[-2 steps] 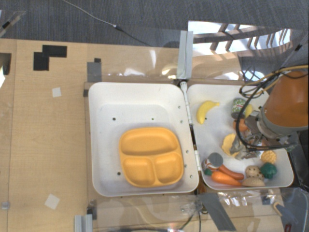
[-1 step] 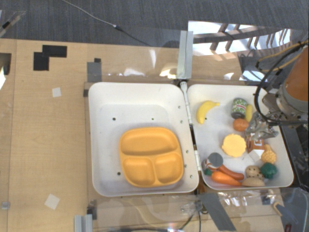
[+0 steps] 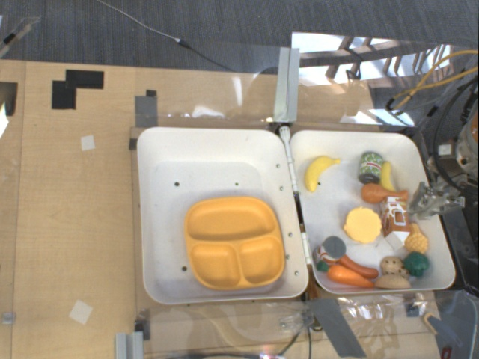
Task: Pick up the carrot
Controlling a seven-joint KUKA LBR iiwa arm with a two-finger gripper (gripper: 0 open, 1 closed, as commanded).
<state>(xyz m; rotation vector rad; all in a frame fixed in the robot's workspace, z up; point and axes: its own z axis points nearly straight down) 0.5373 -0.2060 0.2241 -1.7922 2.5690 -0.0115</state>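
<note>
The carrot (image 3: 349, 276) is orange and lies on its side at the front of the right bin (image 3: 329, 144), tip pointing right, beside a redder long piece (image 3: 359, 266). A grey disc (image 3: 334, 246) sits just behind its thick end. My gripper (image 3: 432, 200) hangs over the right rim of that bin, next to a small carton (image 3: 394, 217). It is well to the right of the carrot and further back, and nothing shows in its grasp.
The right bin also holds a banana (image 3: 320, 172), a green can (image 3: 370, 167), a drumstick (image 3: 382, 194), a yellow round piece (image 3: 363, 225), broccoli (image 3: 416, 264) and a brown lump (image 3: 391, 266). A yellow divided tray (image 3: 234, 241) lies in the left bin (image 3: 161, 200).
</note>
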